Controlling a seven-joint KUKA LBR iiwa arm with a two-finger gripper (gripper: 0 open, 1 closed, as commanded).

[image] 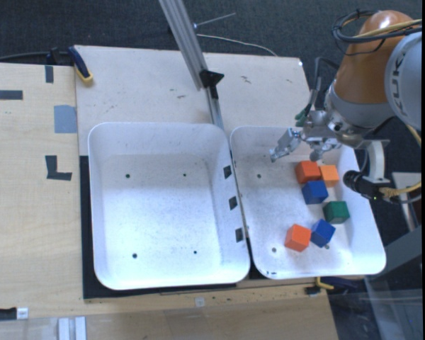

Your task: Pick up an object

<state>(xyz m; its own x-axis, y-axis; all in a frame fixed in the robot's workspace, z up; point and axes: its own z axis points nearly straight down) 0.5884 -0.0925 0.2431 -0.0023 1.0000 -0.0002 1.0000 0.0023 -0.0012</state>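
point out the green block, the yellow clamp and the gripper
green block [336, 211], camera view, on its top face
yellow clamp [81, 65], camera view, on its handle
gripper [278, 154], camera view, midway between its fingertips

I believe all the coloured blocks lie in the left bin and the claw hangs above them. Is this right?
Not quite. The camera view shows the blocks in the right bin, not the left bin. The claw does hang just above them, at the bin's far end.
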